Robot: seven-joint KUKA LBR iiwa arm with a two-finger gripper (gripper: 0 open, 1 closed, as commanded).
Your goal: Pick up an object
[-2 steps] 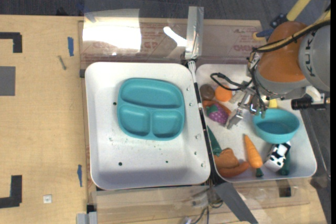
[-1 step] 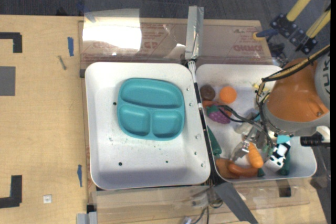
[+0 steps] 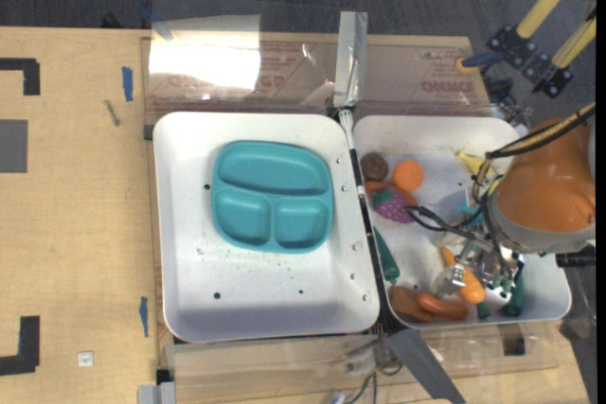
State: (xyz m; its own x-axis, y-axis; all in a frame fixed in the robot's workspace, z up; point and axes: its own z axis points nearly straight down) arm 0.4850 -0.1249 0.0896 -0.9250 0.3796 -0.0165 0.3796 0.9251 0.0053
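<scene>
I've got the pincer (image 3: pixel 471 272) low in the front right corner of the right bin (image 3: pixel 431 132), and with cables and metal tangled there I cannot tell whether it is released or clenched, nor whether anything sits in it. Just below it, touching or nearly so, an orange piece (image 3: pixel 472 294) lies by the front wall, and to its left a brown-and-orange sausage shape (image 3: pixel 428 303) runs long-axis left to right along that wall. I judge those two the nearest candidates. Farther up-left sit a purple item (image 3: pixel 395 210), an orange ball (image 3: pixel 408 175) and a brown round thing (image 3: pixel 375 166). Across the divider, the teal tray (image 3: pixel 273 195) rests in the left bin (image 3: pixel 180 203), well apart
</scene>
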